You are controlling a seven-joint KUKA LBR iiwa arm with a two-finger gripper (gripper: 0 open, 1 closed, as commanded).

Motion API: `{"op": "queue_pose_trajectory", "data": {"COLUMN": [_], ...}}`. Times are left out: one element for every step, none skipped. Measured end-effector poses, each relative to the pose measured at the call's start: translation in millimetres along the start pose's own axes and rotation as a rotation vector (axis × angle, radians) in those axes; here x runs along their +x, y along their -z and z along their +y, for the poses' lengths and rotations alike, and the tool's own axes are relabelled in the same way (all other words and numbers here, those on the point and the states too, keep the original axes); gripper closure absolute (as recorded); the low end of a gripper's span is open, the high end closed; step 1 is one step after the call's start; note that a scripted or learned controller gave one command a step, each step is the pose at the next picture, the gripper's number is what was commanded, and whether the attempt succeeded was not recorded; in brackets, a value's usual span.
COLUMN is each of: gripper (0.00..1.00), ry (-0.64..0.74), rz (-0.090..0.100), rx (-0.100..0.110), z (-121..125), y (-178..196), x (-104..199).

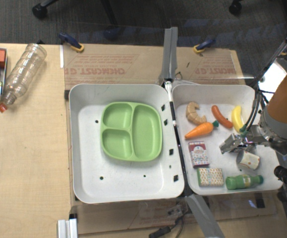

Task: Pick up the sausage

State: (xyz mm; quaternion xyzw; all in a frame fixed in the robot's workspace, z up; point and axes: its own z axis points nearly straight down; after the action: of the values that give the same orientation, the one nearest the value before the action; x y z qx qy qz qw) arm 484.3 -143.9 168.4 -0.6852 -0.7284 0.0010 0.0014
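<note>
The sausage [221, 116] is a small red-orange link lying at a slant in the right bin [202, 90], between the carrot [200, 130] and the banana [237, 118]. My gripper [236, 146] hangs low over the right bin, below and to the right of the sausage and apart from it. A white piece [250, 160] lies just under and right of the gripper.
The right bin also holds a tan croissant [195, 113], a small red-and-white box [198, 153], a patterned packet [210, 176] and a green bottle [243, 181]. A green divided plate [132, 131] lies in the left bin [84, 172]. A clear plastic bottle [23, 69] rests on the bench at left.
</note>
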Motion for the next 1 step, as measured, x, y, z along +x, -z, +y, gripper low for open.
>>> {"op": "queue_pose_trajectory", "data": {"gripper": [1.00], "ry": [-0.004], "rz": [-0.001], "rx": [0.000], "z": [0.6], "y": [8.8], "x": [-0.9]}}
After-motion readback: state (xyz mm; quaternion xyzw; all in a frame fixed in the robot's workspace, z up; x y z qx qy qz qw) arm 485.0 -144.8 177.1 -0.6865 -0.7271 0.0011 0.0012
